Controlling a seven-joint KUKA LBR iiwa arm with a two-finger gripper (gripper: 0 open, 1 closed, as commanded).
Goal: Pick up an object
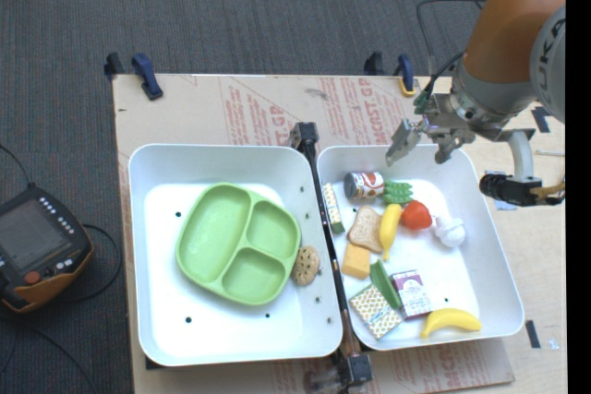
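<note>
Camera view: tool (427,143), fingers spread and holding nothing, above right bin's (500,265) far edge; can (365,185), banana (450,321), tomato (416,215) inside; green plate (238,244) in left bin (148,291).

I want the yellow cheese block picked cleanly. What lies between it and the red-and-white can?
In the camera view, the toast slice lies between the can and the cheese block, its lower edge touching the cheese.

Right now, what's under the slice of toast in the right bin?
The toast overlaps an orange cheese block at its lower edge, with the bin floor around it. Whatever lies directly beneath the toast is covered.
</note>
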